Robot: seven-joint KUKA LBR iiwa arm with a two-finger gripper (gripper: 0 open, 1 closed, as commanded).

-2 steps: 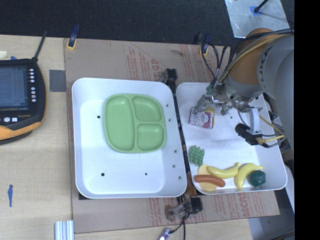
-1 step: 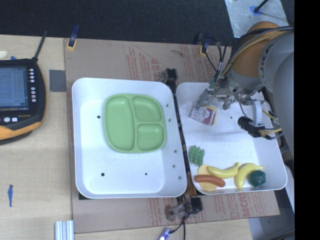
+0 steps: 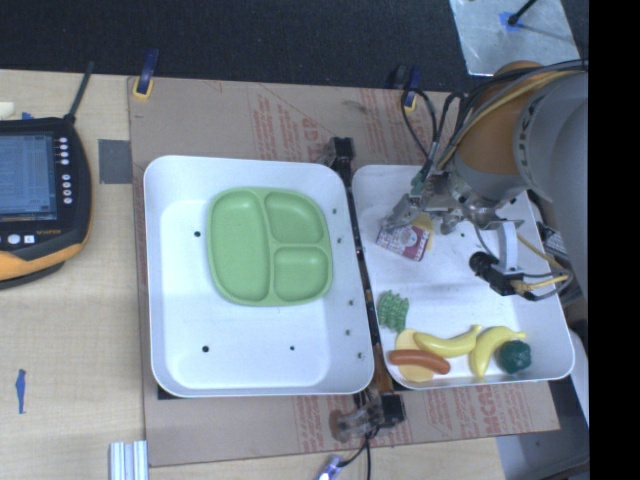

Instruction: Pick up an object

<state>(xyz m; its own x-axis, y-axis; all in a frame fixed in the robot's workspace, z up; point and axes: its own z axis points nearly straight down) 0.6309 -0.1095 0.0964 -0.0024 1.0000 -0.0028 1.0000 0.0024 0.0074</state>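
Divided plate (image 3: 268, 245) in left bin (image 3: 170, 268); bananas (image 3: 470, 345) in right bin (image 3: 545, 313).

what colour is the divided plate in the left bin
Pale green all over. The divided plate shows clearly in the camera view, lying in the left bin.

Both white bins (image 3: 160, 268) on the bench (image 3: 90, 368) are viewed from above at a slant, from moderately far.
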